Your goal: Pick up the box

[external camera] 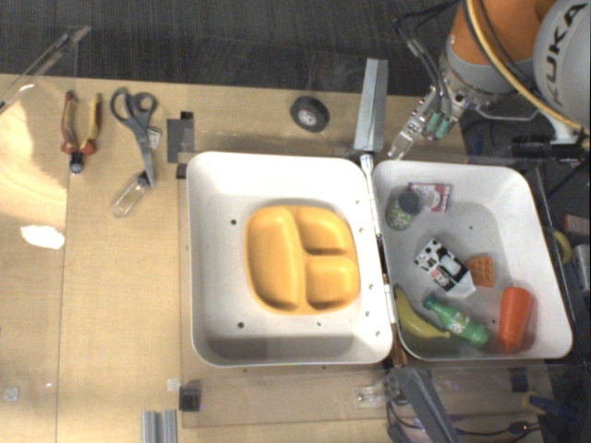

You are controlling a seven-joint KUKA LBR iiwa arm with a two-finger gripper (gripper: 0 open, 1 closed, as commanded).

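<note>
A small box (443, 264) with a black-and-white pattern lies tilted in the middle of the right bin (526, 192). The arm reaches in at the top right. Its gripper (409, 138) hangs over the back left corner of that bin, above the divider between the two bins. It is well behind the box and to its left, and nothing is seen in it.
Around the box lie a pink-and-white packet (430, 196), a dark round can (404, 209), an orange waffle-like piece (481, 269), a green bottle (457, 321), a banana (411, 314) and an orange vegetable (514, 317). The left bin (212, 247) holds a yellow divided tray (300, 257). Scissors (138, 127), pliers (78, 129) and a tape roll (310, 113) lie on the bench.
</note>
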